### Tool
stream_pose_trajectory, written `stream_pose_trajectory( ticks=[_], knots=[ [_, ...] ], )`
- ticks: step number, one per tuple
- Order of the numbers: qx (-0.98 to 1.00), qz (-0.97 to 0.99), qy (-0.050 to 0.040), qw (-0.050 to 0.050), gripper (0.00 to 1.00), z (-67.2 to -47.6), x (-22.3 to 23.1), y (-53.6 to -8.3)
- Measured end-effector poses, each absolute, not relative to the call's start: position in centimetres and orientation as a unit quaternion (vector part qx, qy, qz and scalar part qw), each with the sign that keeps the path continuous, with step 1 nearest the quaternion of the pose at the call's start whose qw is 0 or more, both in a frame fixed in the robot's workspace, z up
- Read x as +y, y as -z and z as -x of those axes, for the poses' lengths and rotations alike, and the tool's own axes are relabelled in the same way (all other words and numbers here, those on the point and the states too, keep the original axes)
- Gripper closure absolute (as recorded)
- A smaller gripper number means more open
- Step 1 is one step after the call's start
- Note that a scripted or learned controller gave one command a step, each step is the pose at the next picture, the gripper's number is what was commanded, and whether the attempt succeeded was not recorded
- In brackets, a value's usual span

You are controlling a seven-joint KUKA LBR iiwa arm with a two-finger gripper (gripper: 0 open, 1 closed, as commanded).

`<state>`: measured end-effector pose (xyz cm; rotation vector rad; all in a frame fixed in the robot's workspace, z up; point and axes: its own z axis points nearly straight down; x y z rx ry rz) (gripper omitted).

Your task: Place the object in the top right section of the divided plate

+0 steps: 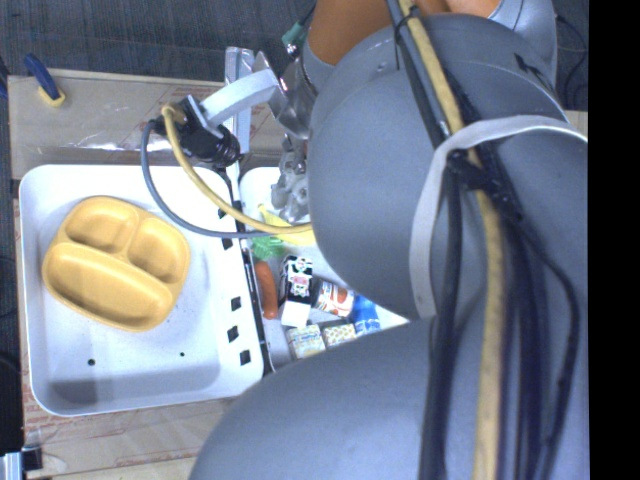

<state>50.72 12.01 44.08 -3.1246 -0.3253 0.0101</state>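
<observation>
Camera view, looking down at a slant: yellow three-section divided plastic plate lies in the shallow white left bin, near its left wall, nothing on it, while the grey arm with orange band covers most of the right white bin. End effector hangs low over the right bin's far end, state cannot tell, with grey and yellow cables looping out over the left bin's edge. Small items crowd the right bin's visible strip, among them an orange carrot-like piece, a black-and-white cow-print carton and a blue packet; which one is the task's object cannot be told, and none sits on the plate.
</observation>
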Motion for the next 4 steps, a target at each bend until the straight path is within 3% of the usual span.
stream_pose_trajectory(
  ticks=[1, 2, 3, 4],
  knots=[
    [-0.115, 0.993, -0.0038, 0.000, 1.00, -48.7, 17.1, -30.7],
    [-0.103, 0.995, -0.0004, -0.001, 1.00, -49.9, 17.0, -43.8],
    [-0.103, 0.995, -0.0033, 0.000, 1.00, -47.5, 19.0, -35.8],
    [-0.188, 0.982, -0.0042, 0.000, 1.00, -47.4, 21.9, -25.0]
  ],
)
